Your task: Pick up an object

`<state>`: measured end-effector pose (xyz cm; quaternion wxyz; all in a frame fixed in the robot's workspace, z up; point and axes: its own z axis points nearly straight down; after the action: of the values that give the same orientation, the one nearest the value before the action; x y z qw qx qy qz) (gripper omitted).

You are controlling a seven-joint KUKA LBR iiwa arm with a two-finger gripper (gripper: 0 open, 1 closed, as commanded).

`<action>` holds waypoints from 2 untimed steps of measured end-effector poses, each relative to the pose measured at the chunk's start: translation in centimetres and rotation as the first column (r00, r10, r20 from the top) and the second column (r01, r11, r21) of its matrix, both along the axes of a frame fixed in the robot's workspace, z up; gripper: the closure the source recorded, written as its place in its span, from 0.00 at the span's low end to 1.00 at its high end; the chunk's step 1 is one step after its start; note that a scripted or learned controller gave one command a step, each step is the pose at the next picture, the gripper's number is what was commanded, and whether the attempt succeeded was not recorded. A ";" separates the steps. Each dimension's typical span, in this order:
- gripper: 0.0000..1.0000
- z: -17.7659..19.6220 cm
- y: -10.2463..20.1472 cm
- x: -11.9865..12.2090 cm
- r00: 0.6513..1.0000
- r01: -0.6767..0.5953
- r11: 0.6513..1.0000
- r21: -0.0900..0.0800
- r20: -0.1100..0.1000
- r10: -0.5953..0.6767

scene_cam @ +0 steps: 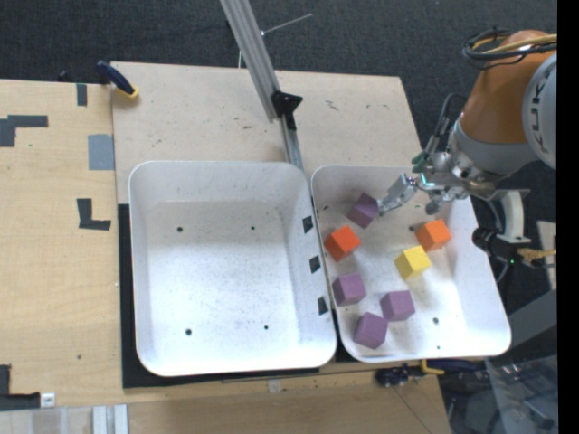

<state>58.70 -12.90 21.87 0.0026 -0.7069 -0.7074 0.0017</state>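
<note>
The big shallow white plastic bin on the left [226, 269] is sitting with nothing for the arm to grab in it, so all the action is happening next door. In the shallow white plastic bin on the right [470, 319], seven little blocks are lying about. Going across, the small orange cube by the middle wall [342, 240] is sitting near that wall, and a small purple cube below it [349, 288] is lying close by. A purple cube near the front edge [370, 330] and another purple cube beside it [397, 305] are sitting very near each other, so fingers coming down there could be bumping both at once. The purple cube at the top [363, 210] is the one nearest the two-finger gripper [404, 191], which is hanging just to its right and pointing down toward it at a slant. I cannot tell whether the jaws are apart or together from here. If the gripper is coming down a bit off, it could be shoving that cube away. Further right, a small yellow cube [413, 260] and a second orange cube [433, 234] are waiting close under the grey and orange arm [502, 107], which could be knocking them.
</note>
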 end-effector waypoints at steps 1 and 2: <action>0.00 0.3 0.0 0.1 1.000 -0.001 1.000 -0.001 0.005 0.001; 0.00 -4.2 -0.4 -0.3 1.000 0.000 1.000 -0.002 0.000 0.000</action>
<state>58.45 -13.28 17.67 0.0020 -0.7069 -0.7073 0.0024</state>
